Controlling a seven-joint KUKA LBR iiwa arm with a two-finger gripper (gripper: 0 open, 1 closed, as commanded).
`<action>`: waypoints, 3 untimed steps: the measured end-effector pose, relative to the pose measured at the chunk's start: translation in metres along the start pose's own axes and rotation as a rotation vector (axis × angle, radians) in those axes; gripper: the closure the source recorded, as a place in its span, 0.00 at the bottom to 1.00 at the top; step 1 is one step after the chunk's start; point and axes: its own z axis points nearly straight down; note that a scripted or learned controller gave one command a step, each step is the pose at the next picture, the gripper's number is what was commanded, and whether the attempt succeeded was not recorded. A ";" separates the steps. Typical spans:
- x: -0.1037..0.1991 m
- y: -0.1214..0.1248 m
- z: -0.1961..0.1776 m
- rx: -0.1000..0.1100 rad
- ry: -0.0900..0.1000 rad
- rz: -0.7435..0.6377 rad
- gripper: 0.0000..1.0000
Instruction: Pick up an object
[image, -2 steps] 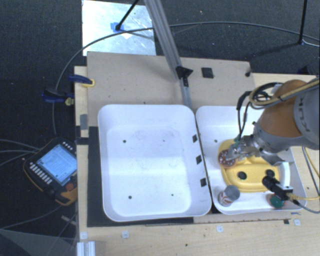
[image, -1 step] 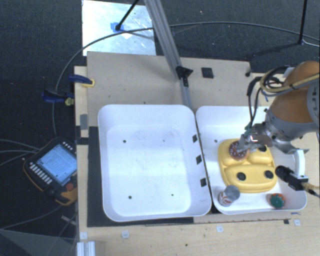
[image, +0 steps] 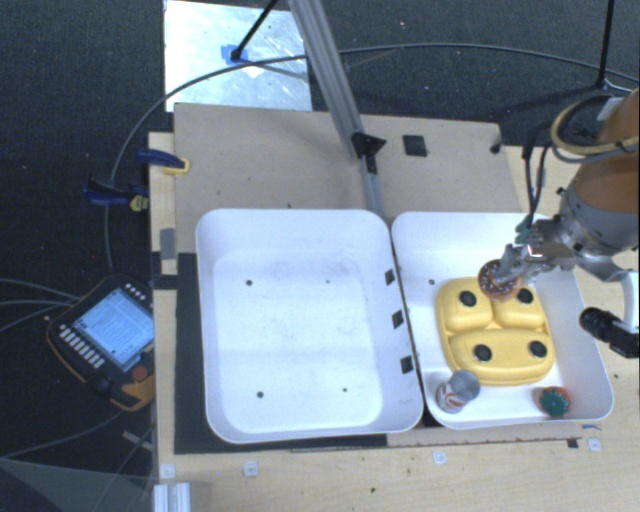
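Here we see the gripper (image: 512, 268) low in the right bin (image: 420, 245), at the back edge of the yellow block (image: 493, 332). A small brown ring (image: 495, 279) sits right at its tip; we cannot tell whether it is grasped. A grey cup (image: 458, 390) and a green ball (image: 553, 402) lie near the front wall. The left bin (image: 225, 240) sits alongside.
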 end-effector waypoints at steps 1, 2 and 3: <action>0.000 0.001 -0.014 0.004 0.001 -0.001 1.00; 0.046 -0.001 -0.001 0.006 0.003 -0.004 1.00; 0.096 0.003 0.005 0.006 0.003 -0.004 1.00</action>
